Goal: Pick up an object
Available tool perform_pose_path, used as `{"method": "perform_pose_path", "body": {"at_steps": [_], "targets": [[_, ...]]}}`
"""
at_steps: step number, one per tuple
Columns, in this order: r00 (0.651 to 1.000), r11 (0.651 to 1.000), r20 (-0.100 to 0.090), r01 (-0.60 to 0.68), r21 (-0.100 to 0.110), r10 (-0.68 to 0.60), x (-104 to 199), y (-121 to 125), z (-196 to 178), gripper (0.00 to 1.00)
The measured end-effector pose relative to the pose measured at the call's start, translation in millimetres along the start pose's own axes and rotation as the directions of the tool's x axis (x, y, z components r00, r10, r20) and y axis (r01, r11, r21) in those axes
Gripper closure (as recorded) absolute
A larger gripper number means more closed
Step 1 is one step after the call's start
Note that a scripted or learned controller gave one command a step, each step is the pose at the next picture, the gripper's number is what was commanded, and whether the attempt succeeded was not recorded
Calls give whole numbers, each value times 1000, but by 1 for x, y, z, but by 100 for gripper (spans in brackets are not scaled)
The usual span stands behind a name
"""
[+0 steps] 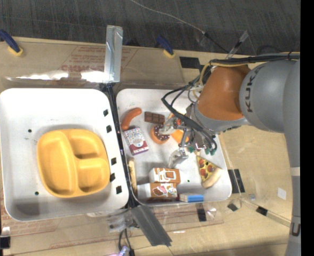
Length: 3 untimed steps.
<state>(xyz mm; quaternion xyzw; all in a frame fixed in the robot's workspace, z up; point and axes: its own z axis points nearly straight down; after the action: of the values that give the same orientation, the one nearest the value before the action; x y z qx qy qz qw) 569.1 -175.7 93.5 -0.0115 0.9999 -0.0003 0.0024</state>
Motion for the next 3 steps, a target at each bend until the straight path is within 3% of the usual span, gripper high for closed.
{"method": "perform_pose_path", "body": {"at_steps": [1,2,3], "targets": [[1000,1000,-1,-9,-1,9,-18,18,0,0],[997,997,-1,83,0,-83,-48,18,0,0],[996,996,4,89,1,-89,-50,19,-11,100]]}}
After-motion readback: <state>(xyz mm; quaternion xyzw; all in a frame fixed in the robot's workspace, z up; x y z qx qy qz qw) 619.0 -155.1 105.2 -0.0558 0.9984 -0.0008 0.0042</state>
